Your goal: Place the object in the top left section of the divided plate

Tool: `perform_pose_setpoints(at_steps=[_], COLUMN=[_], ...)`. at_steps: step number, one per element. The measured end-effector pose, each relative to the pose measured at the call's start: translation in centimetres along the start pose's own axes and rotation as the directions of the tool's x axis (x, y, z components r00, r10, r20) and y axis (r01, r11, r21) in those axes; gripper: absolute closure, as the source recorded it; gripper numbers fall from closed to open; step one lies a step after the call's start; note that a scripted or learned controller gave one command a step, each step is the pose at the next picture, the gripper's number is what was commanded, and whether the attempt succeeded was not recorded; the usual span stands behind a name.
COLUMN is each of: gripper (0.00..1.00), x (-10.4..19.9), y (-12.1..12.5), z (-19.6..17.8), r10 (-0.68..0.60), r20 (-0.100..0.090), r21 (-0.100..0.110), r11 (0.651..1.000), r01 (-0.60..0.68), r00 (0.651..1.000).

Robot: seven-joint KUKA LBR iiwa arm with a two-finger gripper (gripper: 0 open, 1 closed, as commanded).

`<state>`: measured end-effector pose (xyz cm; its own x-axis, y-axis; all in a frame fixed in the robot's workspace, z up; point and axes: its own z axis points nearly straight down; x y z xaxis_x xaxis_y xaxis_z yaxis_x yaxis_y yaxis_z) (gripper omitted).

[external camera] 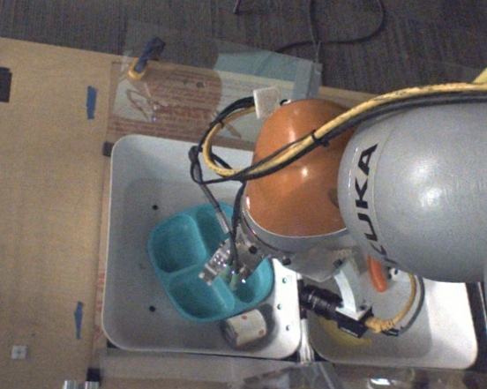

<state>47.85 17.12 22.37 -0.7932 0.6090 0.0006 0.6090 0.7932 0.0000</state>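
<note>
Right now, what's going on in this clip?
A KUKA arm reaches in over the left white bin, its gripper low over a teal divided plate lying in that bin. Whether it holds anything can't be told. A small whitish object lies in the bin just beside the plate, and something yellow sits in the right bin.

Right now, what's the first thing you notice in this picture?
The huge grey arm with its shiny orange band fills the right side, leaning in over the left white bin. Under it sits a bright teal divided plate, with the gripper hanging just over the plate's right part.
</note>
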Motion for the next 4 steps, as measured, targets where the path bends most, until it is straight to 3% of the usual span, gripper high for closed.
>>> perform_pose_setpoints(at_steps=[1,2,3,4], gripper=[1.0,1.0,1.0,1.0], x=[-2.4,-4.9,-4.0,0.2], y=[-2.8,-6.1,-4.1,4.4], z=[3.3,8.6,5.4,10.9], r10=[-0.403,-0.611,-0.676,-0.865], r20=[0.001,0.002,0.006,0.012], r21=[-0.002,-0.001,-0.002,0.001], r11=[0.915,0.792,0.737,0.501], r01=[0.403,0.611,0.676,0.865], r00=[0.915,0.792,0.737,0.501])
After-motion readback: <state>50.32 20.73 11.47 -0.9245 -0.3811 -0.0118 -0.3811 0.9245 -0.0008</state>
